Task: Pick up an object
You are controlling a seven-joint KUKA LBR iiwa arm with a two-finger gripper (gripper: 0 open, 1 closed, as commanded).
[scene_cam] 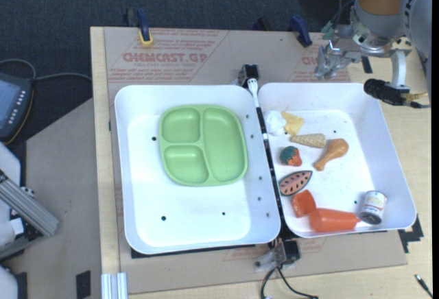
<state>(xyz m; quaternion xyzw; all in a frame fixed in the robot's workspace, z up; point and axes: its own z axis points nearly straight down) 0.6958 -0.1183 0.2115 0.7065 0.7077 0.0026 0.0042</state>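
Two shallow white bins sit side by side on our bench: the left bin (137, 215) bears a green divided plate (204, 145), the right bin (391, 174) a scatter of toy food. We judge the pile gathered there as stock for picking: a drumstick (330, 152), a strawberry (290, 155), an orange carrot (333, 220), a small can (372, 207), a yellow wedge (293, 122) and a slice (295, 182) with dark seeds. Nothing is lifted yet. Our gripper (331, 61) hangs beyond the right bin's far rim, well apart from the toys; we cannot tell how its tips are set. Blue clamps (144, 27) pin the cardboard sheet (103, 119), whose red print reads roughly "CHEMCAST"; the can's label is too small to read.
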